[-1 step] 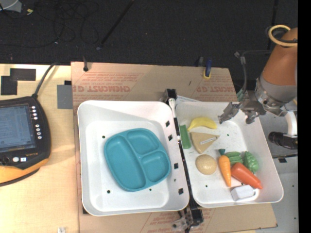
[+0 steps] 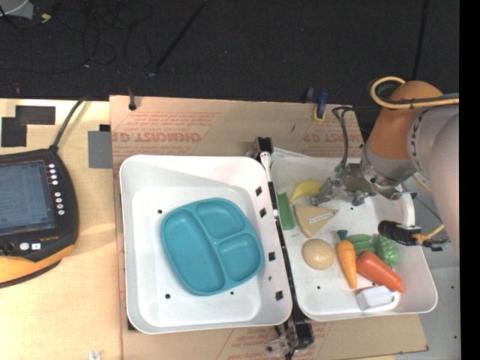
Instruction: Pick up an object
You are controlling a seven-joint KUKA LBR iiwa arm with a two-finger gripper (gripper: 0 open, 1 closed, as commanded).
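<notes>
My jaws [image 2: 341, 190] hang low over the far part of the right bin [image 2: 420, 295], just beside the yellow banana [image 2: 306, 190] and the pale cheese wedge [image 2: 313, 218]; whether they are parted or closed I cannot tell, and nothing is seen between them. At far left, a teach pendant [image 2: 34, 205] with a lit screen rests on the table [image 2: 82, 298]. Next, the left bin [image 2: 142, 291] carries a teal divided plate [image 2: 211, 244]. The right bin holds, from left to right, a green stick-shaped piece [image 2: 285, 210], the banana and cheese, a tan potato-like ball [image 2: 319, 253], an orange carrot [image 2: 347, 262], a red-orange pepper [image 2: 380, 270], a small white block [image 2: 375, 298] and a green vegetable [image 2: 388, 250]. Brown cardboard [image 2: 187, 126] lies beneath both bins; black cloth [image 2: 225, 36] with cables covers the background.
</notes>
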